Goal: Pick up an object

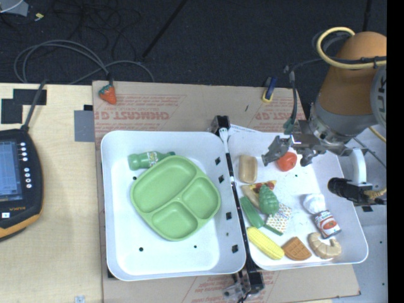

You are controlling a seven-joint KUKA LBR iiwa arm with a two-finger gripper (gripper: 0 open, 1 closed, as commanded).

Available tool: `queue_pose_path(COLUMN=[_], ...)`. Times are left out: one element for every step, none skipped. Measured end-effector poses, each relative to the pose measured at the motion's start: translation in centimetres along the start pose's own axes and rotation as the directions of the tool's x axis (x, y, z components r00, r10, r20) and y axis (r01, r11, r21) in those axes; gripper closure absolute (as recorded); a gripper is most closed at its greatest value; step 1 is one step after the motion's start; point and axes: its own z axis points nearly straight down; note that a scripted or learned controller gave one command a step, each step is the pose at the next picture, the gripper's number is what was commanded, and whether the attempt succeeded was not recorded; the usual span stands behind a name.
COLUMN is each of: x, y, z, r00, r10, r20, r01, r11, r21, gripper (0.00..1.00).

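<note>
We see the gripper (289, 151) low over the right bin (353, 232), near its far edge; its dark fingers (275, 151) stand on either side of a red tomato (287, 161), though we cannot tell whether they clench it. Near the tomato lie a bun (247, 168), a green pepper (269, 201), a cucumber (252, 212), a corn cob (264, 243), a cookie (296, 249) and a small can (326, 222) (red label, lying on its side); the left bin (120, 245) holds a green plate (175, 197) with a green bottle (146, 160) just beside its far rim.
</note>
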Motion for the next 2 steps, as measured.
queue_pose_path(x=[-1.2, -1.4], y=[-0.1, 0.1], z=[12.9, 11.4], r00=[1.000, 1.000], r10=[0.001, 0.007], r20=[-0.002, -0.001], r01=[-0.001, -0.007], r11=[1.000, 1.000], r21=[0.012, 0.006], gripper=[0.00, 1.00])
